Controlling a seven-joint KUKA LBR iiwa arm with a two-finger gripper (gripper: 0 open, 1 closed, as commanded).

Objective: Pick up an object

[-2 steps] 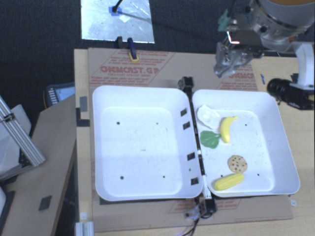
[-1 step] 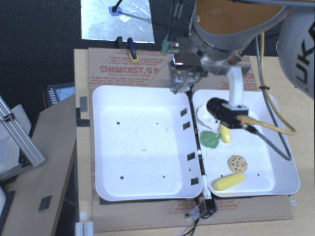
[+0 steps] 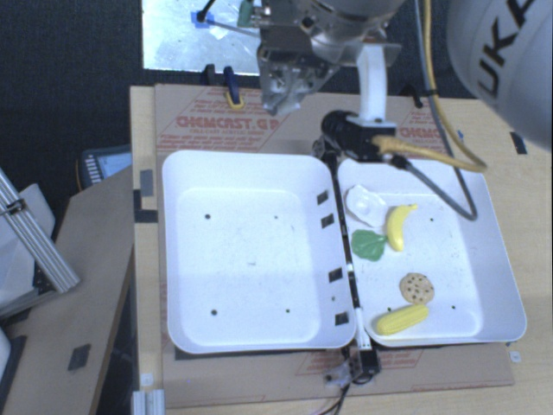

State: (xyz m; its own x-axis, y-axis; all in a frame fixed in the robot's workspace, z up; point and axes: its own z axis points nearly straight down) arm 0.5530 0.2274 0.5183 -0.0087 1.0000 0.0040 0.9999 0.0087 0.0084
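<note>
My gripper [image 3: 281, 93] hangs high over the back edge of the bench, above the far rim of the left bin [image 3: 251, 331], with nothing visible between its fingers. The right bin [image 3: 492, 266] holds the objects: a white piece [image 3: 365, 203] near its back left, a yellow banana [image 3: 397, 225] beside it, a green leaf-shaped piece [image 3: 369, 245] against the dividing wall, a round brown cookie [image 3: 416, 287] and a yellow corn cob [image 3: 402, 319] at the front. All of them lie well in front of and to the right of the gripper.
A cardboard sheet [image 3: 216, 121] lies under both bins. A yellow and blue clamp [image 3: 232, 89] sits at the back edge, left of the gripper. A yellow cable [image 3: 441, 137] droops across the back of the right bin. An aluminium rail [image 3: 34, 240] stands at the far left.
</note>
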